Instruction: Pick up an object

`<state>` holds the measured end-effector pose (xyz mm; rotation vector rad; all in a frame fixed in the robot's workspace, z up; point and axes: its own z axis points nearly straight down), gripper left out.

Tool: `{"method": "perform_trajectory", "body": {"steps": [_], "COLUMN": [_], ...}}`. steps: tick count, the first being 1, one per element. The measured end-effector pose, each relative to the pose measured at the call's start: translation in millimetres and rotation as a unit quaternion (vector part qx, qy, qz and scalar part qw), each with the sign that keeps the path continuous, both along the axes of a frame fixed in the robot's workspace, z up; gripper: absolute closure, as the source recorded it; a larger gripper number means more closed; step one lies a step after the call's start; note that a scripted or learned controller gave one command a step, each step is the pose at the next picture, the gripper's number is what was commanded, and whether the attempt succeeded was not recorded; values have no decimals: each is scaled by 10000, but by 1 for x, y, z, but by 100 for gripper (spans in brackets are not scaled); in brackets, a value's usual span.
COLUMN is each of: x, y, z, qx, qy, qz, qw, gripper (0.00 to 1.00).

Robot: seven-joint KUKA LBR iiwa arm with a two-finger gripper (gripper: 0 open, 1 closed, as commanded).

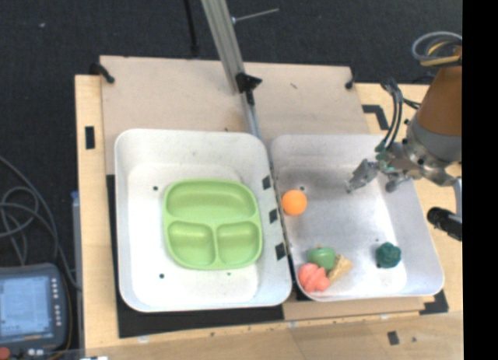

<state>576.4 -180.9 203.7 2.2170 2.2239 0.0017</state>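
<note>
gripper (pixel 377 176) open, nothing in it, over right bin (pixel 366 148) top | ball (pixel 294 202) at its 8 o'clock, well apart, by bin's left wall | round, so no long axis | nearest pick by my read

Open white floor fills the middle of the right bin (pixel 405 269), between the orange ball (pixel 294 202) near its left wall and the dark green toy (pixel 388 255) toward the right. A pink toy (pixel 313 277) and green toy (pixel 322 256) crowd the front left corner, touching. In the left bin (pixel 140 218), a green divided plate (pixel 212 223) takes the centre, leaving bare margins. A slanted metal pole (pixel 222 28) crosses above the back edge.
</note>
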Motion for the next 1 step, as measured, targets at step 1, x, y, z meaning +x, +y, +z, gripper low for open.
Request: {"method": "perform_trajectory", "body": {"steps": [1], "x": [0], "y": [0], "z": [0], "qx": [2], "qy": [0], "qz": [-3], "qw": [10000], "gripper": [0]}}
